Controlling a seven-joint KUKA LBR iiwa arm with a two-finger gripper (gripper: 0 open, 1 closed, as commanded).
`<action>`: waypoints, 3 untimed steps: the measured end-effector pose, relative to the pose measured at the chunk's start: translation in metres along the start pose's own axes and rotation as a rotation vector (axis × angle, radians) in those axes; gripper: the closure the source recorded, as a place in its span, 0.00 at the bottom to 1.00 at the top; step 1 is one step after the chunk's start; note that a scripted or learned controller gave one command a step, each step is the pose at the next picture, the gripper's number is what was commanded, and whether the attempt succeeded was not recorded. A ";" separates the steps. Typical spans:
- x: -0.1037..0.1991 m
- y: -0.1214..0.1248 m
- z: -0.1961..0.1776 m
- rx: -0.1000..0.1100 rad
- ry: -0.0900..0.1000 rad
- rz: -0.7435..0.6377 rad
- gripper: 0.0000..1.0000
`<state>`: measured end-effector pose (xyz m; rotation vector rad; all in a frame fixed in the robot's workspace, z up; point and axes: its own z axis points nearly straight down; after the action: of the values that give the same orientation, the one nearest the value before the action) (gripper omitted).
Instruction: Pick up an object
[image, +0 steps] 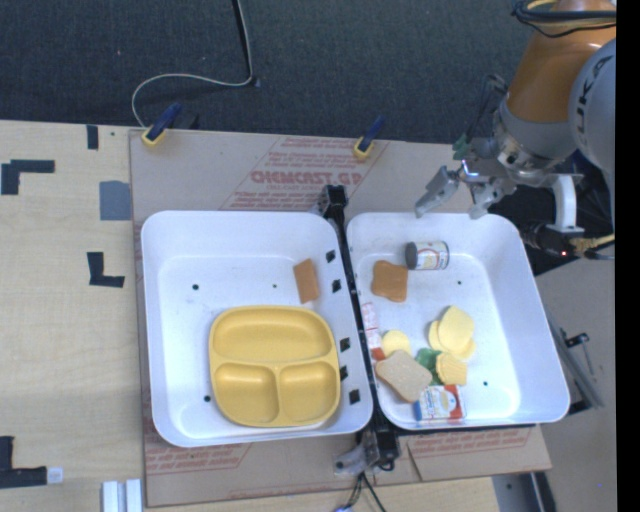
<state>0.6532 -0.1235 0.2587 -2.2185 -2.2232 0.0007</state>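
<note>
A bench topped with brown cardboard (260, 180) carries two shallow white bins side by side, with dark carpet beyond its far edge and two yellow-and-blue clamps pinning that edge.

The left bin (180, 250) holds a yellow divided tray (274, 365) toward its near right corner and a small tan block (306, 281) near its right wall, apart from the tray.

The right bin (505, 290) holds the loose objects. A small jar (427, 256) lies on its side near the far edge; a brown toast-like piece (390, 281) sits just left of and nearer than it. Toward the near edge is a cluster — pale yellow rounded pieces (452, 333), a bit of green between them, a tan bread slice (403, 376), and a small red-and-white packet (439, 403) against the near wall.

The grey arm with its orange band (548, 85) comes in over the far right corner of the right bin. The gripper (457, 194) hangs above that bin's far rim, its fingers (431, 199) spread apart — released, with nothing between them and touching nothing. The jar is the closest object to it, lying inside the bin just nearer than the fingertips.
</note>
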 end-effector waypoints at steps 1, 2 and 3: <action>0.009 -0.012 0.179 0.021 -0.001 0.003 0.00; 0.016 -0.013 0.174 0.004 -0.004 0.004 0.00; 0.026 -0.010 0.175 0.013 -0.005 0.006 0.00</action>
<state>0.6431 -0.0976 0.0841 -2.2208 -2.2128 0.0199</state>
